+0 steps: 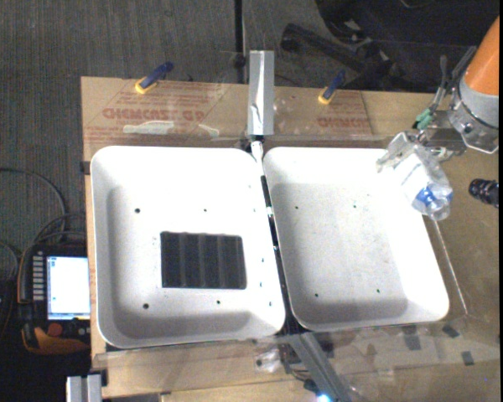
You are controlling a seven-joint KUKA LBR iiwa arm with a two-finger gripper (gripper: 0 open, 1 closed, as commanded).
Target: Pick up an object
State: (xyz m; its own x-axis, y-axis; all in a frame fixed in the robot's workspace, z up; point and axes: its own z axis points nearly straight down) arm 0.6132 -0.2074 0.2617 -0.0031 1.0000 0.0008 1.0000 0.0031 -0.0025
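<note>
My gripper (419, 152) hangs over the far right corner of the right bin (352, 308), below the arm's orange band (486, 57). A clear plastic bottle with a blue part (430, 193) dangles from its fingers, tilted, above the bin's right rim; the fingers look shut on the bottle's top. In the left bin (109, 224) a black ridged rectangular block (203, 260) lies flat near the middle.
A metal post (260, 99) stands at the back between the two bins. Two clamps (153, 77) (331, 88) hold the brown board behind the bins. A handheld pendant with a lit screen (63, 287) lies left of the bench.
</note>
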